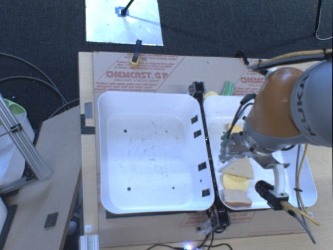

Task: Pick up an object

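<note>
Table and surroundings, seen from above.

The table [145,69] is a pale board printed with red "CHEMCAST GP" lettering, set over dark carpet [41,20]. A shiny square metal sheet [123,14] lies on the carpet just beyond the table's far edge, and a small yellow-and-dark clip [136,54] sits at that edge. At the left, a lower wooden surface [49,163] adjoins the table, bearing what looks like a slanted aluminium rail [21,139]. Black cables [31,77] curve across the carpet.
</note>
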### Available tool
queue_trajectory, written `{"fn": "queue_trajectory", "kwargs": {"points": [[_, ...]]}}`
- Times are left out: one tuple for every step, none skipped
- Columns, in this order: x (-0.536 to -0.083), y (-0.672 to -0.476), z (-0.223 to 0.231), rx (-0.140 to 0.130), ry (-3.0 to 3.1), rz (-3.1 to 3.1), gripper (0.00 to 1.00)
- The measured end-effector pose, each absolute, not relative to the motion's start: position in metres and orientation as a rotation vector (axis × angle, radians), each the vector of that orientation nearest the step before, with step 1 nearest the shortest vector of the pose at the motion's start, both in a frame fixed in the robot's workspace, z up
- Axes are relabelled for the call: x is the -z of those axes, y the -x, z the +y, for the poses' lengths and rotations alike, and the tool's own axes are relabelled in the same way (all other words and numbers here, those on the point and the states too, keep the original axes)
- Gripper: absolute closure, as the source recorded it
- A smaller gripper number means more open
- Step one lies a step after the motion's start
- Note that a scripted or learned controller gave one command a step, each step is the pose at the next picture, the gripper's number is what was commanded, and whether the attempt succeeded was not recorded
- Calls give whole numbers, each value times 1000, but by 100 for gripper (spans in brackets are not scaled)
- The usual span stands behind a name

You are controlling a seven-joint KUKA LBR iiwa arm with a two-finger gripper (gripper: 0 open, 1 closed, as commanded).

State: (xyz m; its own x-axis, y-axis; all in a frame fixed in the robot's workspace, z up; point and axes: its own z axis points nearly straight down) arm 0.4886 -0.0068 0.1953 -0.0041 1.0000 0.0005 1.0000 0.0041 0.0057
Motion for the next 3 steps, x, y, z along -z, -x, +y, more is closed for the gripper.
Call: {"fn": "queue_trajectory", "kwargs": {"points": [[-272, -488, 11, -13, -2209, 2225, 100], [-410, -488, 46, -26, -2203, 2225, 100], [-402, -487, 33, -4, -2220, 2220, 100]]}}
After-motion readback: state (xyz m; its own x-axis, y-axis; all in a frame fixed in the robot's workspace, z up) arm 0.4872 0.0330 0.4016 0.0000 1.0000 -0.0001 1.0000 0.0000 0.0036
